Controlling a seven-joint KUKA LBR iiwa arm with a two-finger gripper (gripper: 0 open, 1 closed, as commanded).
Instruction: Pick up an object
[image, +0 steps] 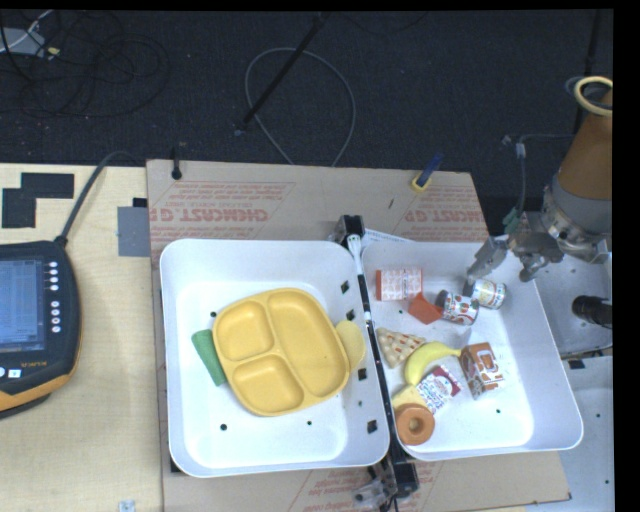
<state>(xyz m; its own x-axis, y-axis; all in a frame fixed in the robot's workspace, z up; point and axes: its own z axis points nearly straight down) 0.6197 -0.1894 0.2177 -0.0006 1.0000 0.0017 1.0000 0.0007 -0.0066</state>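
**Gripper poised at the far edge of the right bin, small can just below it**

The gripper (497, 262) sits over the far part of the right bin (545, 330). One grey finger (484, 262) slants down and to the left; whether the pair stands wide or narrow cannot be told from this angle, and nothing shows between them.

Just beside the finger's tip, a touch nearer the camera, lies a small can (487, 293) on its side, its long axis running roughly left to right. Touching it on the left is a second small can or cup (459, 307). These two look like the likeliest targets, since they lie closest; a short drop toward the near side would bring the fingers onto them.

The arm (590, 180) reaches in from the right, its orange band high and the wrist angled down and left into the bin.

Farther out in the same bin lie a red-and-white packet (399, 284), a banana (431, 357), a brown carton (482, 368) and a doughnut (414, 424). The left bin (190, 300) holds a yellow divided tray (275, 350), well apart from the gripper.
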